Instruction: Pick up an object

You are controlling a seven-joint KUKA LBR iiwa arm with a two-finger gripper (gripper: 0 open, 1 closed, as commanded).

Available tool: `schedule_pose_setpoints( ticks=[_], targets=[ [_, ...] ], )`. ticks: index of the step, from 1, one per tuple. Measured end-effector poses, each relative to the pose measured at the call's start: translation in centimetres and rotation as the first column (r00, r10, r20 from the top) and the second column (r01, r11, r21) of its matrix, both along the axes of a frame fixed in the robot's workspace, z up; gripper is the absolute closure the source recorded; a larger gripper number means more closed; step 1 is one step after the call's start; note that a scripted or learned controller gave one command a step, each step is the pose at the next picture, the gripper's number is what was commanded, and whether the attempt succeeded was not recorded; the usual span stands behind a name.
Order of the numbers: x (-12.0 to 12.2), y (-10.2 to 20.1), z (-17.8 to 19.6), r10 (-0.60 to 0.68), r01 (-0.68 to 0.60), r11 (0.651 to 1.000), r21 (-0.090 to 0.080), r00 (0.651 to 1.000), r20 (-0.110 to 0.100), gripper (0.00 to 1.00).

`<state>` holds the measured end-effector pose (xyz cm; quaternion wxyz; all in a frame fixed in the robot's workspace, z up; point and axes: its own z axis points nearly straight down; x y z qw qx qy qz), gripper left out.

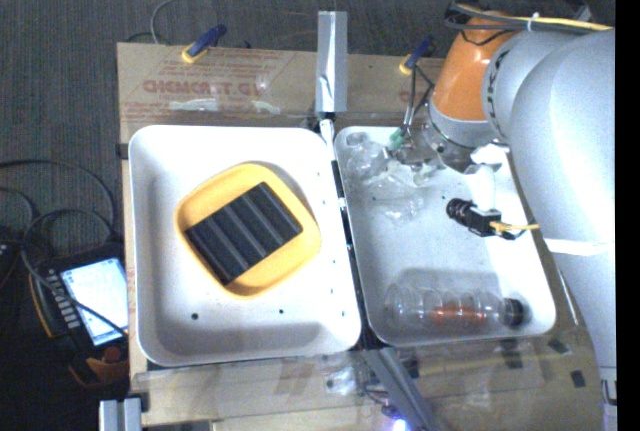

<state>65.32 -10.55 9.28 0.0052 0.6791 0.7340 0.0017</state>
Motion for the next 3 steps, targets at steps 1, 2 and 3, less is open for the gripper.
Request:
schedule_pose_setpoints(
  ticks=[1, 2, 3],
  targets=[
    [1.7, -0.4, 0.0, 0.235, -0.235, 0.972, -0.004, 0.972, -0.008, 0.00],
    [-3.2, -10.1, 1.6, 0.139, -0.139, 0.990, 0.001, 0.990, -0.011, 0.00],
    [1.7, -4.9, -0.1, 0.085, -0.085, 0.996, 0.003, 0.996, -0.011, 0.00]
  ],
)
